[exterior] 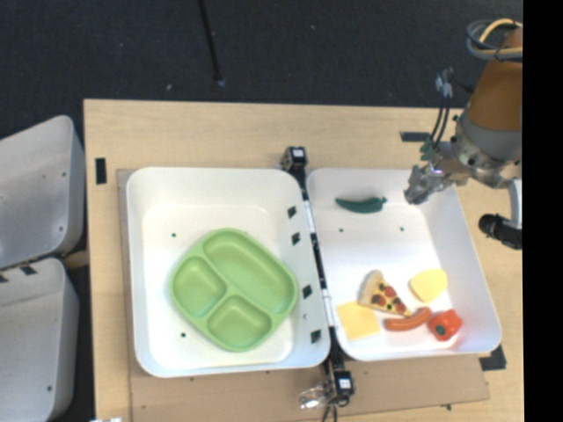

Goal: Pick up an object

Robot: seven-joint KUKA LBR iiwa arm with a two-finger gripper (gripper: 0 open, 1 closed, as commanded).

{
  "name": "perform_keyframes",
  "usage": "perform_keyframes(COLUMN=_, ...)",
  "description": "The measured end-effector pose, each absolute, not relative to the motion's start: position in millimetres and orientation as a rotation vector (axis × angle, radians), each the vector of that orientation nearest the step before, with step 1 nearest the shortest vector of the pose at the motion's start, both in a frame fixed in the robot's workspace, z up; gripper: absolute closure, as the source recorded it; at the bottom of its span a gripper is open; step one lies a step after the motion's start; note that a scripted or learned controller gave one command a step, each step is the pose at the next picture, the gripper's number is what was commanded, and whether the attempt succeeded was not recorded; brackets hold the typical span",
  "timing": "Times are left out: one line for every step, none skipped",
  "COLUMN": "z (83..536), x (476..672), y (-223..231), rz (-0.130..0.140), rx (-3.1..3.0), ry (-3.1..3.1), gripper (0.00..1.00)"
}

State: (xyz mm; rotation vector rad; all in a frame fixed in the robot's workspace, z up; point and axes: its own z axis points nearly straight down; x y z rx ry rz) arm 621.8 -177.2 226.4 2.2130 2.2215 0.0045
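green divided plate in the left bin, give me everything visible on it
The green plate is light green, matte, plastic-looking, with rounded corners and three compartments: one long one along the far side and two smaller ones nearer the camera. It lies flat and right side up, turned at an angle, on the floor of the left bin, toward its near right part. Nothing rests on it.

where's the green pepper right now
The green pepper lies near the far edge of the right bin, just left of the hand and well apart from the pizza slice.
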Motion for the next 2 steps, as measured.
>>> perform_keyframes(z=220, x=618.1, y=-126, rz=-0.001, rx=2.216, ry=2.228, gripper=1.0)
perform_keyframes(z=226, x=617.3, y=-75, rz=0.001, rx=2.216, ry=2.229, gripper=1.0)
